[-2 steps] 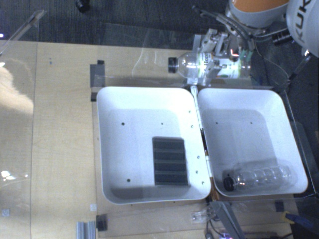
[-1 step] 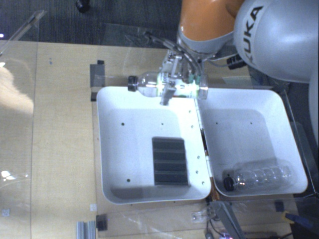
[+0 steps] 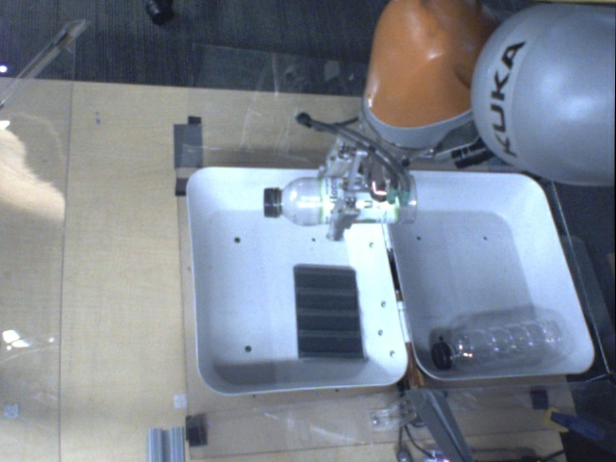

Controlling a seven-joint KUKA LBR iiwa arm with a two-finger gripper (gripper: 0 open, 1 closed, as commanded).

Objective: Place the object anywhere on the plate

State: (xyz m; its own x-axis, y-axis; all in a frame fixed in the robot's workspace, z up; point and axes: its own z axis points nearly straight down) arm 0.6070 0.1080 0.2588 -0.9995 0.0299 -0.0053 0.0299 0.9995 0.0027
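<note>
A clear plastic bottle (image 3: 300,202) with a black cap lies sideways over the far edge of the left bin (image 3: 217,287), its cap pointing left. My gripper (image 3: 350,203) reaches down from the orange-banded wrist and is shut on the bottle's middle, the body showing on both sides of the fingers. The bottle's right end reaches over the divide between the bins. The plate (image 3: 329,311), a dark ridged rectangle, lies flat in the near half of the left bin, well in front of the gripper.
A second clear bottle (image 3: 496,343) with a dark cap lies on its side in the near corner of the right bin (image 3: 539,219). The arm's grey body covers the far right. Bin walls meet in a ridge between the two bins.
</note>
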